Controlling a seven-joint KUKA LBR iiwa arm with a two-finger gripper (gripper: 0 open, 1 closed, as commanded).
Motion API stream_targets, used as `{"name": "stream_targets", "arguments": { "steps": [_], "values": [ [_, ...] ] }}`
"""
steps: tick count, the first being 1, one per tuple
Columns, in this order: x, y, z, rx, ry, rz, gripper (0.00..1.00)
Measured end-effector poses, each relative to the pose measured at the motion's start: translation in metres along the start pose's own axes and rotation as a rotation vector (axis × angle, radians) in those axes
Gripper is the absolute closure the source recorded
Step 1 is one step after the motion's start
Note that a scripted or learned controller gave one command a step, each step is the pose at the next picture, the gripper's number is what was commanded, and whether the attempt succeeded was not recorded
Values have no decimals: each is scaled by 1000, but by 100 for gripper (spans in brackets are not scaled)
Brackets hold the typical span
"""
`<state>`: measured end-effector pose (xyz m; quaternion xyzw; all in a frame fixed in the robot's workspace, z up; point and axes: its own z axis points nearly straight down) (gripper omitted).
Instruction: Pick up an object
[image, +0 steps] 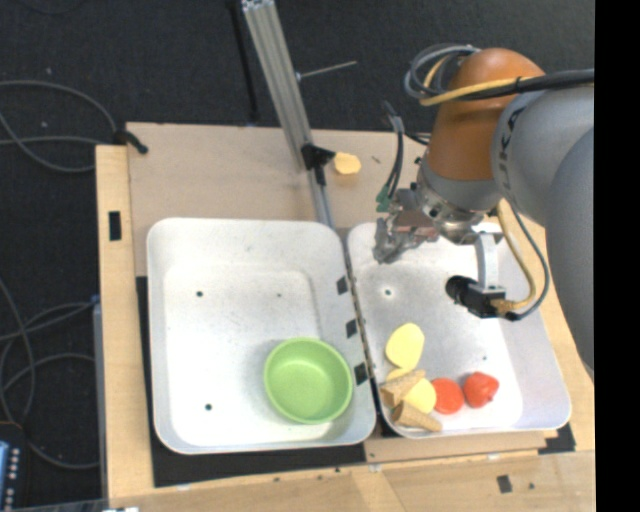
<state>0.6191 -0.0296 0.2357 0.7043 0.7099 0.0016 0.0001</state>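
Observation:
My gripper (392, 243) hangs over the far left corner of the right bin (520, 340), below the orange wrist band. Nothing shows between its fingers. Near the front left of that bin lie a yellow oval piece (405, 345), a yellow wedge (420, 396), tan wooden pieces (403, 385), an orange-red ball (447, 396) and a red strawberry-like object (481, 388). All of these sit well in front of the gripper.
A green bowl (308, 379) rests in the front right part of the left bin (200, 280). A small yellow object (347, 163) lies on the bench behind the bins. A slanted metal rail (290, 110) rises between the bins. A black cable fitting (475, 294) hangs by the wrist.

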Motion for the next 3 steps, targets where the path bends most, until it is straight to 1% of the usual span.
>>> {"name": "stream_targets", "arguments": {
  "steps": [1,2,3],
  "values": [
    [49,21,6,1,-1,0,100],
    [93,29,6,1,-3,2,100],
    [89,29,5,2,-6,5,0]
  ]
}}
